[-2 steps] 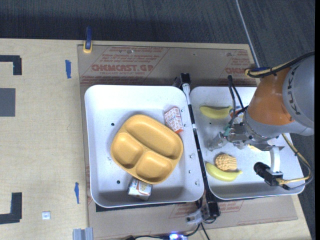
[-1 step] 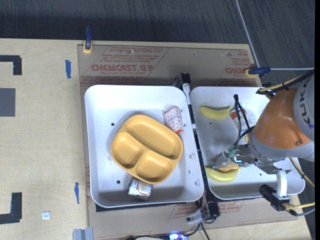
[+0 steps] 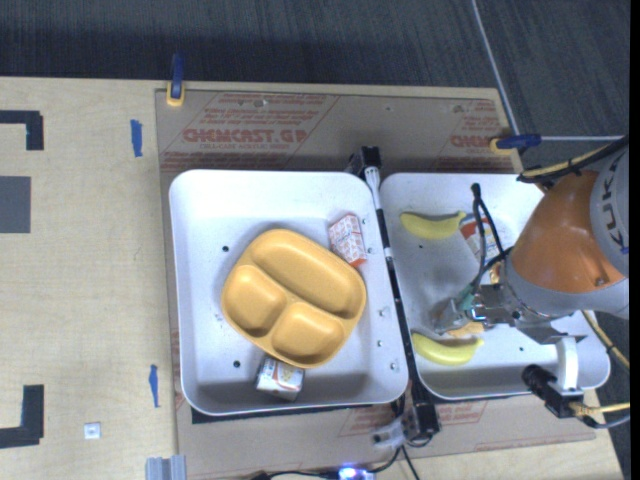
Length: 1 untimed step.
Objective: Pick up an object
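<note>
In the camera view, the gripper (image 3: 458,318) is hanging low in the right bin (image 3: 520,373), just above a banana (image 3: 445,348) lying beside the near wall; I cannot tell how it is set. A second banana (image 3: 432,225) is lying well beyond it, toward the far wall. To its left, past the divider, the left bin (image 3: 195,298) is carrying a yellow tray (image 3: 292,295).

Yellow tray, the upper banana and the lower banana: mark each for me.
yellow tray (image 3: 292,295), camera view, on the ridge between its compartments.
upper banana (image 3: 430,225), camera view, on its middle.
lower banana (image 3: 445,349), camera view, on its middle.
</note>
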Tool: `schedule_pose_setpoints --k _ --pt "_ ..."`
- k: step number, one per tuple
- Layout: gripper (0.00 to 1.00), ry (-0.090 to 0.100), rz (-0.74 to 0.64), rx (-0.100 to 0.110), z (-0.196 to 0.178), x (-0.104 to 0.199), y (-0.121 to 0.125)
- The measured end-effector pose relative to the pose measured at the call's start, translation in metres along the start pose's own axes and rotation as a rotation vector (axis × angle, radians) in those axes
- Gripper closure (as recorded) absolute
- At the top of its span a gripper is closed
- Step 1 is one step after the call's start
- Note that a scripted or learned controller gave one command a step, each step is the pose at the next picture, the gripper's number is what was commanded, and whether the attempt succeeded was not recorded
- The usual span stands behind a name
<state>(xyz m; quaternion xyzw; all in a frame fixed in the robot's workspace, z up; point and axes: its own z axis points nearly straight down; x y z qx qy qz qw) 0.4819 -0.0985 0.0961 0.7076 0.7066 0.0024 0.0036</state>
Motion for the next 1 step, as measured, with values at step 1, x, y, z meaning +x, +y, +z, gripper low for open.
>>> schedule_pose_setpoints --k 1 --pt "1.00 0.002 -0.003 0.006 -0.0889 0.0840 0.0207"
